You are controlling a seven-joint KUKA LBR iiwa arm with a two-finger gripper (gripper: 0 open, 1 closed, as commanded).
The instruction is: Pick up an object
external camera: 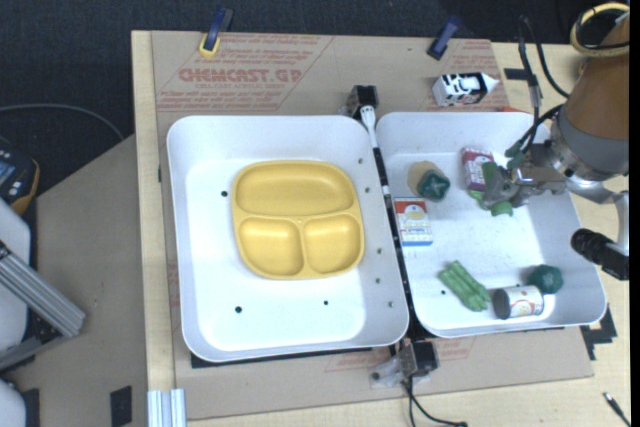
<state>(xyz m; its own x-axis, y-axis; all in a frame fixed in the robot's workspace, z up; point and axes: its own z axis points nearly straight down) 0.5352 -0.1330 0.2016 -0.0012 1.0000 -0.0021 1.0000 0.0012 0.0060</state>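
My gripper (516, 179) reaches in from the right over the upper right part of the right bin (560, 235). A light green object (497, 196) lies right at its tip, partly covered by it. Just to the left is a pink and red packet (475, 163). Further left, a dark green lump rests against a tan piece (431, 181). A small red and white box (413, 221) lies by the bin's left wall. Near the front are a green pod-like toy (465, 284), a small can (519, 302) on its side and a dark green ball (546, 277).
The left bin (200, 245) holds a yellow divided plate (297, 218). A black and white item (465, 87) sits on the bench behind the right bin. Clamps (213, 33) hold the board at the back edge. A black knob (598, 251) juts in at the right.
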